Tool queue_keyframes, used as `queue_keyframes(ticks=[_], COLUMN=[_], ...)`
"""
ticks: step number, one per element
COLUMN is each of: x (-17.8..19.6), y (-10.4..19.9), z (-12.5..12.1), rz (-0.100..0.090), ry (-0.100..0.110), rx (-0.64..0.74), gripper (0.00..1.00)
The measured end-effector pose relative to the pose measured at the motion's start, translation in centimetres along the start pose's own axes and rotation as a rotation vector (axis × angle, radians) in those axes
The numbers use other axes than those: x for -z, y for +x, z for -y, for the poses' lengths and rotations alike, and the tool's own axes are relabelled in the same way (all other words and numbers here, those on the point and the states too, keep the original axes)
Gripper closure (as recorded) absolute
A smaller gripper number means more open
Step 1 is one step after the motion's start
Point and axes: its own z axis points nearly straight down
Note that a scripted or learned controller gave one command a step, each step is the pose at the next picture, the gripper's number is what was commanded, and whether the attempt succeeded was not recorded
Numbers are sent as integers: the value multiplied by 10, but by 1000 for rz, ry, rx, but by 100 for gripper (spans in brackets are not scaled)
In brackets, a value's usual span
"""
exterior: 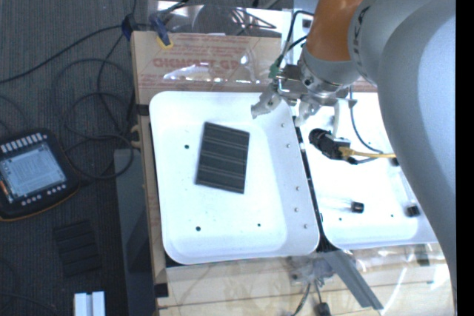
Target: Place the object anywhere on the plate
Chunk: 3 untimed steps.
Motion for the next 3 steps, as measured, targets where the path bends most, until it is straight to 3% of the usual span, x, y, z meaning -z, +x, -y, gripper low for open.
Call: queue_keyframes(ticks=[1,2,3], x=[-27,133,142], y=[71,92,194], z=[-34,28,24], rz=[-1,0,0], ry=[-2,-3,-2], rx=[26,-148,-199], gripper=[0,0,0])
